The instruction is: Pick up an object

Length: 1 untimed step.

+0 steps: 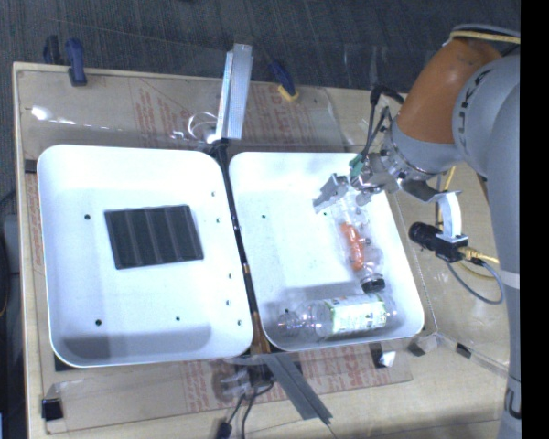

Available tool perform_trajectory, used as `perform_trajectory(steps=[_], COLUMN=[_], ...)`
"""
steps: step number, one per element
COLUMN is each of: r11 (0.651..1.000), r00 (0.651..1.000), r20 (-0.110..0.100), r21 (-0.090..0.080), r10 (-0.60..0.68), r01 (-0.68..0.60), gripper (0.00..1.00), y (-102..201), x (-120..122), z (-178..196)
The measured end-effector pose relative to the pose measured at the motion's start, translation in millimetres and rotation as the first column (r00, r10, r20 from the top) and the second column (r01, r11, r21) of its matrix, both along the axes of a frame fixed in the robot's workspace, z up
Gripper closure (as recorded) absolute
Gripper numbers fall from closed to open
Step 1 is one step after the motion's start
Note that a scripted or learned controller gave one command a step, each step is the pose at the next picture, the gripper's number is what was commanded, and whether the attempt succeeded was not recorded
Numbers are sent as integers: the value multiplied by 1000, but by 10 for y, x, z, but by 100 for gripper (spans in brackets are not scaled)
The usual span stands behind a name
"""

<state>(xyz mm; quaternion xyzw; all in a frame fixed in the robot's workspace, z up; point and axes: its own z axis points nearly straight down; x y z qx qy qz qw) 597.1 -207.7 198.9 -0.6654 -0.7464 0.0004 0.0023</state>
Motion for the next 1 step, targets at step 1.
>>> perform_trajectory(steps=[1], r11=[990], r00=[990], r20=[-3], r21=[2], r10=[144], r01=[-144], gripper=[0], y=[-3], x=[-105], z=[53])
